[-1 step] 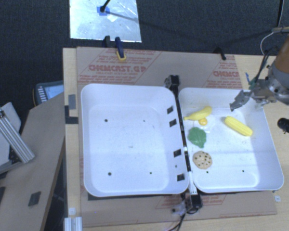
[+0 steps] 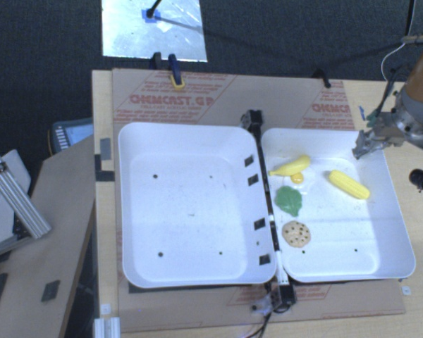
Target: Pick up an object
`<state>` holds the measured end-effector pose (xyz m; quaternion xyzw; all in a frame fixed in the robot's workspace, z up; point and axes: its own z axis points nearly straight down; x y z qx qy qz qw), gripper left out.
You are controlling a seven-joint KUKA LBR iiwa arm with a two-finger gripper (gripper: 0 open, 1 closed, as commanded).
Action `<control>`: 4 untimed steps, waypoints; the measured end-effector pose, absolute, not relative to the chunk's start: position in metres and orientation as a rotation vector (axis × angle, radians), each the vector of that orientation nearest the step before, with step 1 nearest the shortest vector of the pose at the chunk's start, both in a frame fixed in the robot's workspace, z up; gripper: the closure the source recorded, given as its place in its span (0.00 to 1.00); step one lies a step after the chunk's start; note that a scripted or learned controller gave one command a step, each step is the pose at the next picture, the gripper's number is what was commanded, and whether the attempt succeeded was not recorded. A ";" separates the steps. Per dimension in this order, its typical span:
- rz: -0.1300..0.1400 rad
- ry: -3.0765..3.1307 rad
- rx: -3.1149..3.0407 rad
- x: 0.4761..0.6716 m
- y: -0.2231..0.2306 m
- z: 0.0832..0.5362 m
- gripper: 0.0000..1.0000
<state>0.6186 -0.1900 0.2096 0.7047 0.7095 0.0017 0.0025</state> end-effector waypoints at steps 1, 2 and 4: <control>0.022 2.219 2.196 0.661 -0.143 0.383 1.00; 0.022 2.220 2.198 0.650 -0.096 0.547 1.00; 0.007 2.240 2.204 0.530 0.072 0.535 1.00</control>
